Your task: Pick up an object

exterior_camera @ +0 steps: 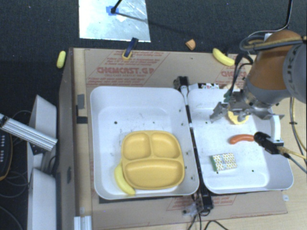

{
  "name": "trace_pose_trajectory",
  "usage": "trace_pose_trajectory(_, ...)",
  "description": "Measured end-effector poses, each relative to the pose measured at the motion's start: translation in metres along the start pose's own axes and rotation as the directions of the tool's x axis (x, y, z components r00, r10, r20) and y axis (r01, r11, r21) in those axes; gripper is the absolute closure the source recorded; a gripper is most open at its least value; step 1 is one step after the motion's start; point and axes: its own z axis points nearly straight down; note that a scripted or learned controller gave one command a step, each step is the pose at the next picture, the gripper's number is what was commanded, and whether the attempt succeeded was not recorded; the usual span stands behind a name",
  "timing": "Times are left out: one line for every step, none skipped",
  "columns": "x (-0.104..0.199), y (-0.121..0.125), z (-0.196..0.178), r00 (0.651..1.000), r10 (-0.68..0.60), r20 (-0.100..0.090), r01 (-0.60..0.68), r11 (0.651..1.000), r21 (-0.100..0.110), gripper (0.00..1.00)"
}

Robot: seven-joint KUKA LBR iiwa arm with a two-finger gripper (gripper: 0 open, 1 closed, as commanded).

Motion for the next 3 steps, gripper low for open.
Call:
trace_pose_trajectory(-0.070, -0.004, -0.024, 1.000, 0.003, 0.003, -0.003, 1.000, -0.002, 0.00)
trace_pose_trajectory(-0.104, 0.083, 0.049, 1.000, 0.000, 0.001, 0.000, 1.000, 0.001, 0.00)
trace_pose_trajectory(-0.109, 0.087, 0.105, 1.000, -0.001, 0.002, 0.001, 1.000, 0.000, 0.00)
